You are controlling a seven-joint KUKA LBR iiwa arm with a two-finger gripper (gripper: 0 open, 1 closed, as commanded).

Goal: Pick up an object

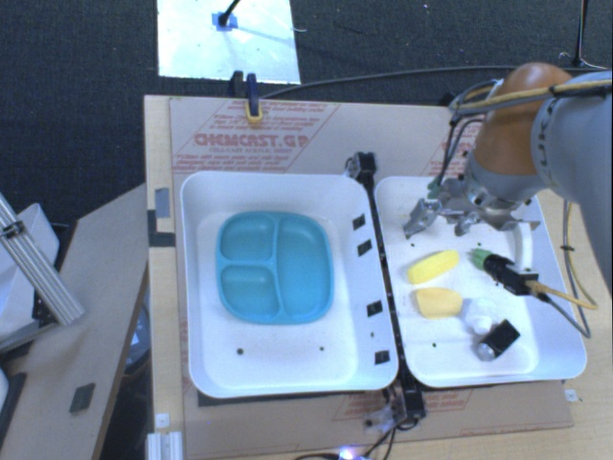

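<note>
Overhead light, even and fairly bright — white bins (287, 372) near overexposed, little surface detail. Shadows short and soft. Pale sheet (226, 25) at the top edge glares. Arm (536, 132) slightly soft; grain visible on the dark floor (77, 65).

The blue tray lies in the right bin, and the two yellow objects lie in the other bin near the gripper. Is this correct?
Not quite. The camera view shows the blue tray in the left bin, not the right one. The two yellow objects lie in the other bin, near the gripper, as you say.
</note>
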